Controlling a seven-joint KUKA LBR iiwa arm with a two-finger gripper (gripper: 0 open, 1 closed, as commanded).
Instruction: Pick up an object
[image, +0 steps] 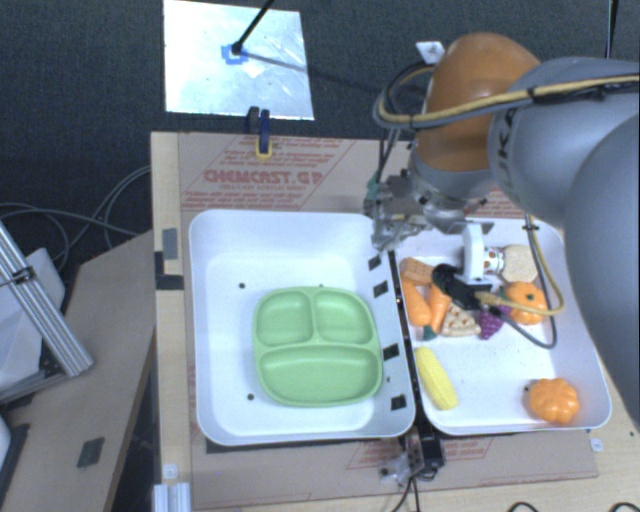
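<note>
I am watching the arm (560, 150) reaching in from the right, its grey body bending down under the orange band. The gripper (385, 230) is hanging over the far end of the wall where the two bins meet. I cannot tell how far it is open, and I am seeing nothing in its grasp.

The left bin (220, 300) is holding one smooth green plate (318, 345) with three compartments. Every pickable toy is lying in the right bin (585, 375):
- one knobbly yellow corn cob (436, 377)
- two tapered carrots (437, 303) side by side
- one purple grape bunch (489, 322)
- one tan cracker (460, 322)
- one pale bread slice (518, 262)
- one round orange fruit (524, 297)
- one ribbed orange pumpkin (553, 399), alone at the near corner
</note>
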